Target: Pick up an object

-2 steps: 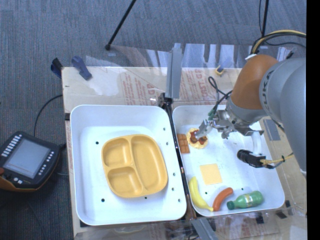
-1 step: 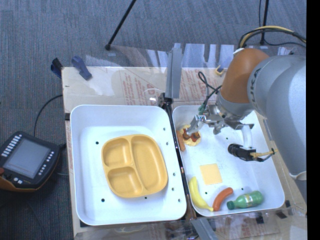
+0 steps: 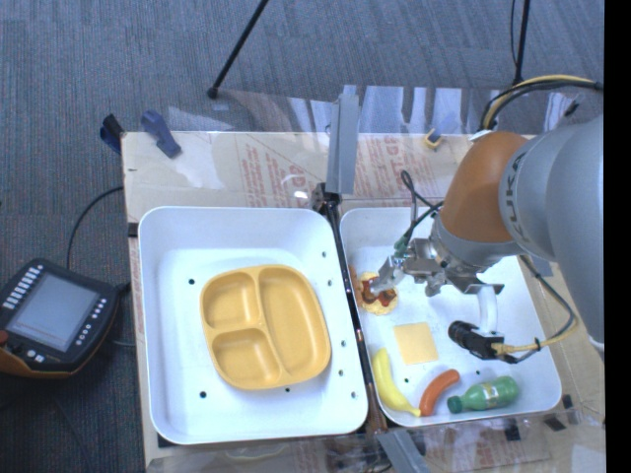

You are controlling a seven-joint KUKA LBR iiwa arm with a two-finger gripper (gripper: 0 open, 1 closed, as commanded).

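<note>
Orange-banded arm low in right bin (image 3: 537,308) | gripper (image 3: 386,282) over pizza slice (image 3: 377,294), likely lining up a grasp | fingers' spread: cannot tell | cheese square (image 3: 415,343) just beyond pizza slice

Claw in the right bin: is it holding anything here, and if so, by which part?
Cannot be told. The claw is down at the small round pizza near the right bin's left wall, but the view does not show the pizza between its tips.
</note>
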